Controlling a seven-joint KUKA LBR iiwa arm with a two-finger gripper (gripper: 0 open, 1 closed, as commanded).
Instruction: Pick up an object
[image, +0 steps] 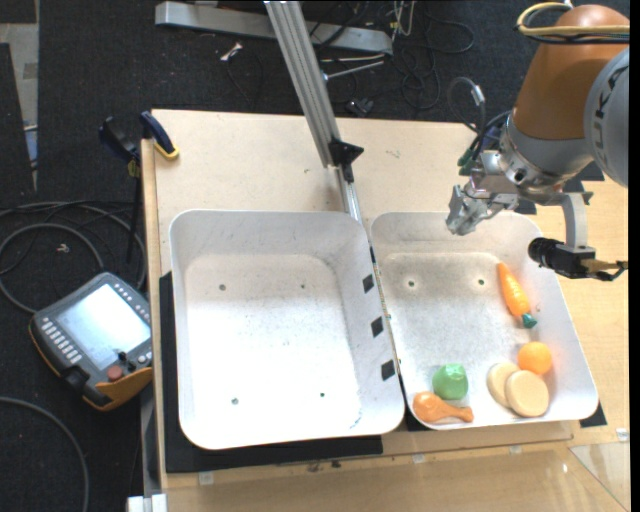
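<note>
My gripper (462, 222) hangs over the far edge of the right bin (440, 300), with nothing visible between its fingers. In that bin lie an orange carrot (514, 293) near the right wall, an orange ball (535, 358), a beige round piece (518, 389), a green ball (450, 381) and a small orange gourd-shaped piece (440, 407) along the near side. All of them sit well away from the gripper, toward the near right corner.
The left bin (265, 320) sits beside the right one, with a divider ridge (378, 310) between them. A slanted metal pole (312, 85) rises behind the bins. A teach pendant (95, 335) lies on the floor at left.
</note>
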